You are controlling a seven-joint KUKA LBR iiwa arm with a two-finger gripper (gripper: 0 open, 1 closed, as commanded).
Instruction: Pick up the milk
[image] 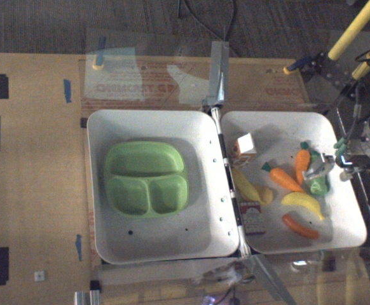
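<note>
The approach is the step in hand: the milk (244, 146) lies tilted at the right bin's (353, 230) left wall, untouched. The gripper (318, 170) hovers well apart from it, over the vegetables near the right side; whether it is open I cannot tell. Next it must cross left and descend. The left bin (109, 240) holds 1 green tray (147, 178); the table (32, 183) is tan board.

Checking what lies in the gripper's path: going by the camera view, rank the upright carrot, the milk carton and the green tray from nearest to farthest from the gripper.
1. Upright carrot, just left of the gripper, in the right bin.
2. Milk carton, at the right bin's far left side.
3. Green tray, in the left bin.
</note>
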